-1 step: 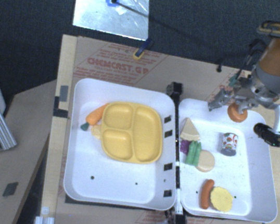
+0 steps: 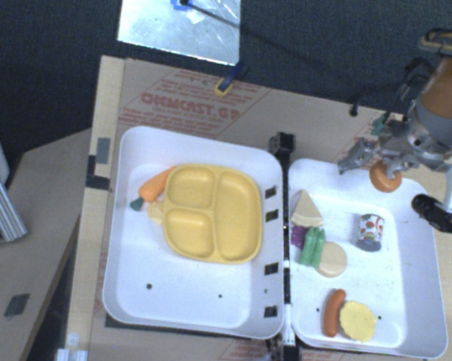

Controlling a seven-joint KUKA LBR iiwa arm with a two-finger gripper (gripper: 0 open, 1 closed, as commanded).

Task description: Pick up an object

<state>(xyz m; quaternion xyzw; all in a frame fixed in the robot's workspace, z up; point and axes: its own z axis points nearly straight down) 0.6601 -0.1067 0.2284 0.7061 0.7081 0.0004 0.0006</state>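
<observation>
near edge of the right bin [image 2: 402, 276]: red-orange sausage [image 2: 333, 312] touching a yellow round chip [image 2: 358, 321], both toward the near right corner. left bin [image 2: 191, 293] has bare floor along its near edge.

mid: yellow divided plate [image 2: 208, 213] in the centre of the left bin, carrot [image 2: 155, 183] against its left side. in the right bin a green piece [image 2: 312, 246] and a purple piece [image 2: 298, 234] lie by the shared wall, a beige disc [image 2: 333, 259] touches the green one, a small can [image 2: 370, 231] is upright and apart, and a pale wedge [image 2: 307, 208] sits just beyond.

far: end effector [image 2: 382, 162] hangs over the far edge of the right bin, with an orange round piece [image 2: 386, 179] right under its tip. cannot tell if the end effector is spread or pinching it. the orange piece looks level with or above the far rim, but i can't say whether it is lifted or resting.

progress: the arm is at a target, so reach looks done. grasp unconfirmed, and a clear lift is not shown.

room: tight at the far rim, so a low sideways move could clip it. open space straight up. the centre right of the right bin is open floor. the tabletop [image 2: 187, 101] beyond the bins is bare cardboard.
</observation>
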